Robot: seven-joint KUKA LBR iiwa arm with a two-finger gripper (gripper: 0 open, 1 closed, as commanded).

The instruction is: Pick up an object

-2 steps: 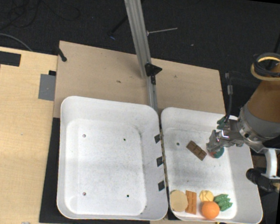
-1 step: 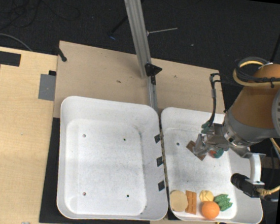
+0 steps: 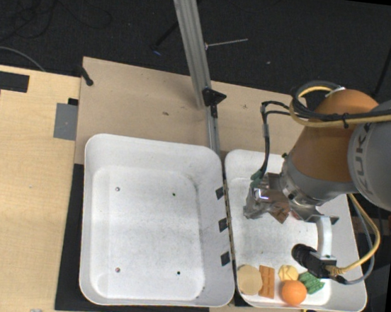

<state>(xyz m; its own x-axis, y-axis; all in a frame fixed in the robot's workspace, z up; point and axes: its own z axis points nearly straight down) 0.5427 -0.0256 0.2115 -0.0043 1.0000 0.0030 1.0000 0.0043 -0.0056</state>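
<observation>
1. nearest the camera, at about 5 o'clock in the view, a row of small food-like things lies along the near edge of the right bin [image 3: 352, 297].
2. from left to right the row holds a pale round bun [image 3: 249, 279], an orange-brown slab [image 3: 267, 282], a small yellow piece [image 3: 288, 272], an orange ball [image 3: 294, 292] and a green piece [image 3: 313, 283].
3. the bun and the slab touch; the orange ball sits just at 5 o'clock of the yellow piece, with the green piece just beside it at 2 o'clock.
4. a black part with a yellow cable [image 3: 313, 258] hangs just above this row.
5. the gripper [image 3: 261, 200] sits low over the middle of the right bin, at about 12 o'clock from the bun and well apart from the row.
6. something small and brown [image 3: 281, 213] shows right beside the metal fingers; i cannot tell whether the fingers are spread or pressed together, nor whether they pinch it.
7. the arm [image 3: 333, 145], grey with an orange band, comes in from 3 o'clock.
8. the left bin [image 3: 103, 150] lies at 9 o'clock of the right one, their rims touching.
9. a metal rail [image 3: 194, 44] slants away at 12 o'clock.
</observation>
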